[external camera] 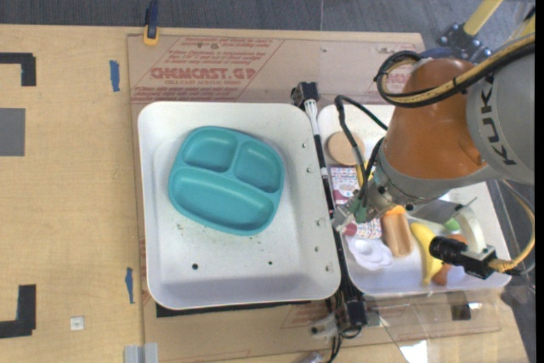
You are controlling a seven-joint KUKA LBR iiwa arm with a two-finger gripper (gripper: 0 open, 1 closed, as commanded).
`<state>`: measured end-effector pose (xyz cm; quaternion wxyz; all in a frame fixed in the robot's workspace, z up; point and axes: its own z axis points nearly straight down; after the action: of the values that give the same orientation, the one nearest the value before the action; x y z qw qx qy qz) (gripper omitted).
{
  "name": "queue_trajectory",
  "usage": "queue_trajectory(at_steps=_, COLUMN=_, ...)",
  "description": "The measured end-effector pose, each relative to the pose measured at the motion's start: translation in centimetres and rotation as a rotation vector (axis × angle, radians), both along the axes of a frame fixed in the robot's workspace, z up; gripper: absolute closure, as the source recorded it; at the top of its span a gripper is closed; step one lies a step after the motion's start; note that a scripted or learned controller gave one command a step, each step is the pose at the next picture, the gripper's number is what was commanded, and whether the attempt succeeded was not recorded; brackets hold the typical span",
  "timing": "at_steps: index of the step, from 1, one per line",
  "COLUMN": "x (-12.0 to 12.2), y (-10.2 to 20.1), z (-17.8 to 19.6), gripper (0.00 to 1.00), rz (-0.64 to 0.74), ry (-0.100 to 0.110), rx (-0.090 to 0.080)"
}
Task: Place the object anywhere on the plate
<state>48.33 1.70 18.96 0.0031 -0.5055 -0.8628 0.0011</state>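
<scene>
The plate point(226, 179), teal with three compartments, lies bare in the left bin point(170, 268). At 3 o'clock from it, the right bin point(382, 283) holds a hot dog point(396, 234), a banana point(427, 249), a round wafer point(342, 149) and small packets. The arm point(433, 127) hangs over that bin, its end effector point(361, 212) low among the items; its opening cannot be told.

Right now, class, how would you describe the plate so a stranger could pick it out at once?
Look at the left white bin. The plate lies in its upper middle: teal, rounded, divided into three compartments. It is the one coloured thing in that bin, while the toy food sits in the right bin.
</scene>
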Motion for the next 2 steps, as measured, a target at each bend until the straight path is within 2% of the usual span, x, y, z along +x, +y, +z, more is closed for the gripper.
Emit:
queue_trajectory(at_steps=1, x=-0.3, y=6.5, z=2.6, gripper=1.0, rz=-0.214, ry=-0.006, rx=-0.002)
queue_trajectory(at_steps=2, x=0.9, y=14.0, z=1.5, gripper=1.0, rz=-0.37, ry=-0.003, rx=-0.004)
